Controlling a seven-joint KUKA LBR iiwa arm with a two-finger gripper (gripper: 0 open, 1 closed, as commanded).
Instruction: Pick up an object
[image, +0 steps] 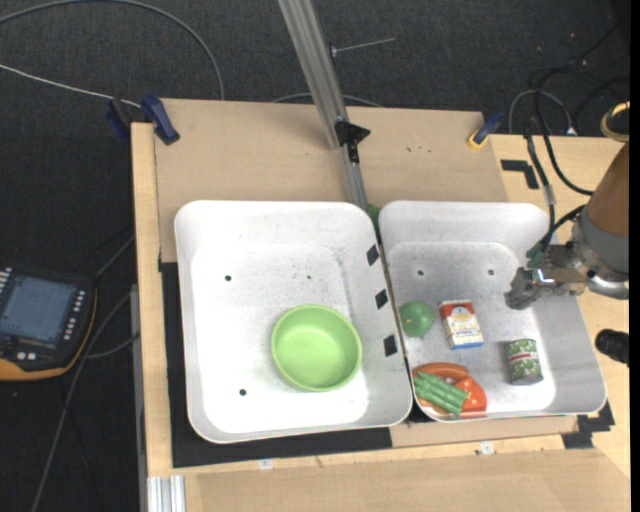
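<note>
The right bin (450, 225) holds a green ball (417, 319), a small red-and-white carton (461, 325), a dark green can (522, 361) and a plate of red and green vegetables (450, 392). In the left bin (250, 240) sits a light green bowl (316, 347). My gripper (524, 289) hangs over the right bin's right side, above and to the right of the carton and above the can. Nothing shows between its tips.
A slanted metal pole (325, 80) crosses the bench's far side and ends between the bins. Blue clamps (160, 118) hold the bench's back corners. A handheld pendant (40, 320) lies on the floor at the left. Cables run at the back right.
</note>
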